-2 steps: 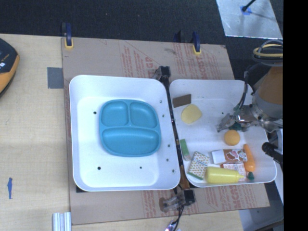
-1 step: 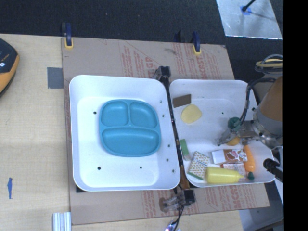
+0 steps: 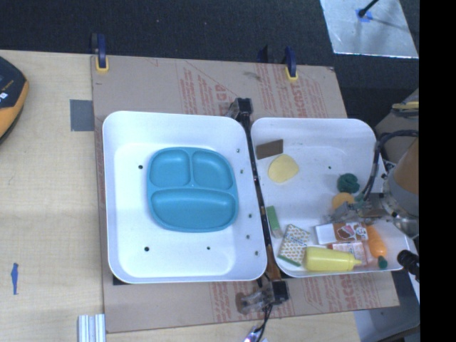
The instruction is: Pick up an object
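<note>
The right white bin (image 3: 313, 124) holds several small objects. A brown block (image 3: 269, 149) and a pale yellow round piece (image 3: 283, 168) lie at its far left. A teal-green object (image 3: 348, 182) and an orange piece (image 3: 340, 200) sit near its right side. Along the near edge lie a yellow bottle (image 3: 329, 260), a patterned packet (image 3: 293, 244), a red-and-white packet (image 3: 348, 231) and an orange carrot-like piece (image 3: 375, 242). My gripper (image 3: 354, 206) reaches in from the right, low over the orange piece and the red-and-white packet. Nothing is visibly held.
The left white bin (image 3: 128, 191) holds a blue divided plate (image 3: 191, 189). A green stick (image 3: 273, 219) lies along the right bin's left wall. The arm (image 3: 400, 180) overhangs the right bin's right rim. Black clips sit between the bins at back and front.
</note>
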### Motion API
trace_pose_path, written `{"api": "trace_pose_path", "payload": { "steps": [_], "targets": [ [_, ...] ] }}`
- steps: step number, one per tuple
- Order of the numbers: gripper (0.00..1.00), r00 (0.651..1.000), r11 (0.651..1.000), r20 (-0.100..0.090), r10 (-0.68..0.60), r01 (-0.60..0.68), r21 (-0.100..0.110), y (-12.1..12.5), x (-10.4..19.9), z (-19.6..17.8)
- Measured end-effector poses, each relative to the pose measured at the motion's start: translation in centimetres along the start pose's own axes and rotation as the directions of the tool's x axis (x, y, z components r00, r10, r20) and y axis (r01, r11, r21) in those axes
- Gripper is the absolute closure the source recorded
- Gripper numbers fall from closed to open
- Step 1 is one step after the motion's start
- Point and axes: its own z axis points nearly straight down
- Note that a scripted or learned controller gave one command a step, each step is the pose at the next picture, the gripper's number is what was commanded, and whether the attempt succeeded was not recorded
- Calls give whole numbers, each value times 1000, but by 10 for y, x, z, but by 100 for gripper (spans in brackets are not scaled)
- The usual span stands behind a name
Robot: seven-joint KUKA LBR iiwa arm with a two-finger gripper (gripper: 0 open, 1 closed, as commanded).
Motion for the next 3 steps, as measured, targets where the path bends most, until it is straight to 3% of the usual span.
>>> {"api": "trace_pose_path", "payload": {
  "steps": [1,2,3],
  "targets": [
    [0,1000,1000,2,0,0,11,55,-3,3],
    [0,1000,1000,-2,-3,3,20,46,63,4],
    [100,1000,1000,0,-1,1,20,46,59,-6]
  ]
}}
